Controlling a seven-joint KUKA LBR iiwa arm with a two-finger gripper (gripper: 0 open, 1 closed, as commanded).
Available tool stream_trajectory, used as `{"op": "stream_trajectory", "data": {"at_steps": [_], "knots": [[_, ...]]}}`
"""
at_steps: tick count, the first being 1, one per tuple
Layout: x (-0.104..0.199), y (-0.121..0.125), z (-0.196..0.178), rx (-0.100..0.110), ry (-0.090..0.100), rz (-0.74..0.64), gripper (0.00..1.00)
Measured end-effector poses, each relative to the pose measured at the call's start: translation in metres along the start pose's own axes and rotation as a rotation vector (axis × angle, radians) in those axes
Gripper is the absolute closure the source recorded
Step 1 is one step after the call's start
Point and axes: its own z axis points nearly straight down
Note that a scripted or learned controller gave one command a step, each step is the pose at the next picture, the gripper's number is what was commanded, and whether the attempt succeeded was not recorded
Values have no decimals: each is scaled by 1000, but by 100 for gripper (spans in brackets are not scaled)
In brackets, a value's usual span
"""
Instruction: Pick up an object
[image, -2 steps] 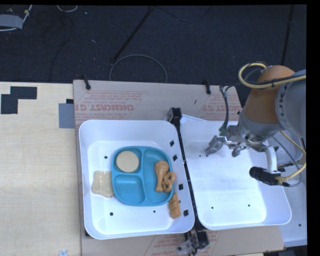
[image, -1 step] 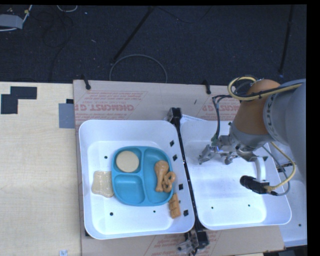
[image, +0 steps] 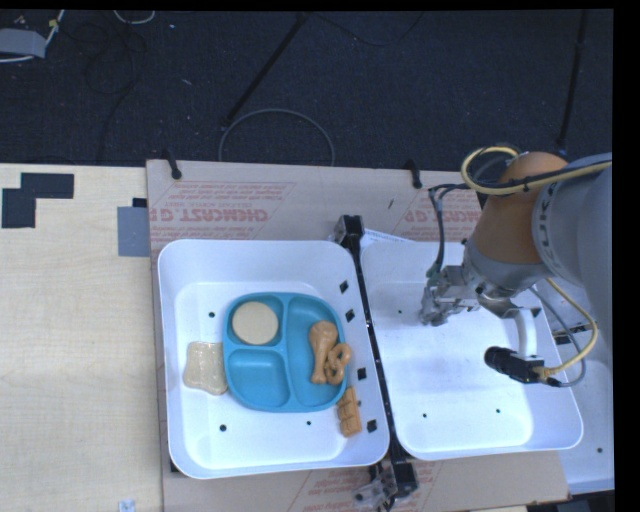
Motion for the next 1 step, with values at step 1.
{"op": "stream_trajectory", "data": {"at_steps": [1], "knots": [[9,2,-58,-8,-1,-3,100]]}}
